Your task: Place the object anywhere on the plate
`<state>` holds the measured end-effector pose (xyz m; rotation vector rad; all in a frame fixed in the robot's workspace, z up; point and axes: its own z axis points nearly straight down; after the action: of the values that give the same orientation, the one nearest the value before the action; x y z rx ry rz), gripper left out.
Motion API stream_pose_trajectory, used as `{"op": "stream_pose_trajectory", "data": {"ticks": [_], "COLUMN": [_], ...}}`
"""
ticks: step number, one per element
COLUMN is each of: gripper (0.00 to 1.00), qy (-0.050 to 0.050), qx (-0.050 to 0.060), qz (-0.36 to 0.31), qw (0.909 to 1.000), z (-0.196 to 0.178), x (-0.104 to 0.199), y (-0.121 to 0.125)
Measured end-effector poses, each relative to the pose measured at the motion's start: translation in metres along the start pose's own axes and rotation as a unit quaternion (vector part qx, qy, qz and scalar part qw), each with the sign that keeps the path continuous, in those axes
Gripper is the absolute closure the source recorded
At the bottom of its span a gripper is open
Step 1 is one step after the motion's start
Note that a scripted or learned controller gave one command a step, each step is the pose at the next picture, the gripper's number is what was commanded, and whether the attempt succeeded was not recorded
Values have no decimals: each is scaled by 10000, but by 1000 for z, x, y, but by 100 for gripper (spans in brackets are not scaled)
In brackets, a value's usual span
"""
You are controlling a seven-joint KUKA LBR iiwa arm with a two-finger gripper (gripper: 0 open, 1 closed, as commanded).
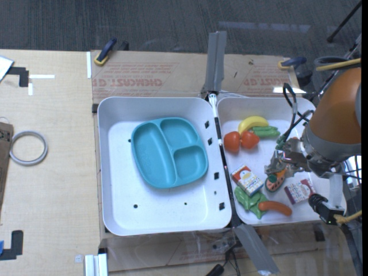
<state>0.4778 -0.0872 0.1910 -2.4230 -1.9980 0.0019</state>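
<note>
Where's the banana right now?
The banana lies at the far end of the right bin, touching the green pepper and just above the two tomatoes.

You have two bins side by side: the left bin (109, 171) holds the plate (169, 152), lying a little left of its middle. In the right bin (253, 103), a banana (253, 121) lies at the far side with two tomatoes (240, 141) just nearer. The small carton (248, 180) sits nearer still, and a carrot (275, 207) lies at the near edge.
</note>
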Motion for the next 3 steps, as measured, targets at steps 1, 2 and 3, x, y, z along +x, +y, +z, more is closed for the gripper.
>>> {"op": "stream_pose_trajectory", "data": {"ticks": [1,2,3], "gripper": [100,100,100], "qy": [-3,-12,-16], "qx": [11,10,8], "qz": [-125,-823,162], "qw": [9999,9966,9999], "z": [0,1,1], "x": [57,140,108], "y": [-11,39,54]}}
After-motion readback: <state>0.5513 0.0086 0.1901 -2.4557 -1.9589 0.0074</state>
